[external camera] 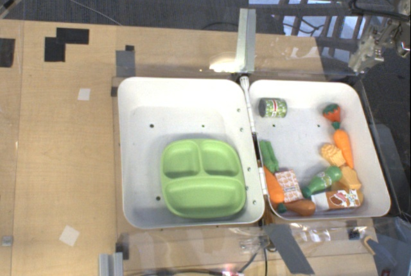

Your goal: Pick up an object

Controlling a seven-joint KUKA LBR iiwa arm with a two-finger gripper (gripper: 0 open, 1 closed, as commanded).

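Approach step, nothing grasped yet: the pincer sits beyond the far right corner of the right white shallow bin, and whether it is apart or together cannot be told. Likely target is the small green-labelled can, lying on its side alone near that bin's far left corner, well apart from the orange plastic carrot and the toy-food pile at the near edge. Next move calls for swinging over the can and descending.

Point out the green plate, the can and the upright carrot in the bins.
green plate (203, 179), camera view, front compartment.
can (273, 108), camera view, middle of its label.
carrot (344, 146), camera view, mid-length of its orange body.
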